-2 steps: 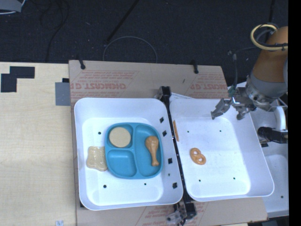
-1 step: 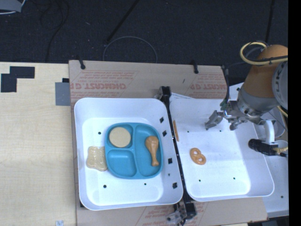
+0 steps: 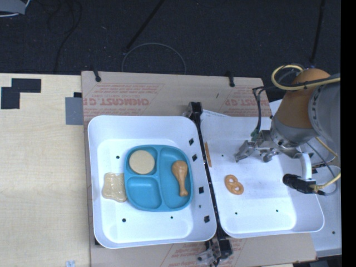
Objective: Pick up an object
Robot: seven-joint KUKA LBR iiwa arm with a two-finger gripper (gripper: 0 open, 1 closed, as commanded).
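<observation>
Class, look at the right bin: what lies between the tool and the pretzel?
Nothing: in the camera view, bare white bin floor separates the tool from the pretzel.

Both bins, left and right, appear moulded white plastic, smooth with a slight sheen. The tray is blue plastic, smooth and semi-matt. The cookie looks pale tan and matt; the drumstick is brownish tan with a smooth, plastic look. The cracker beside the tray looks beige with a rough, textured face. The pretzel is orange-brown and faintly glossy. The board under the bins is brown printed cardboard, matt. The bench shows light wood grain, matt. The gripper appears grey metal, dull.
</observation>
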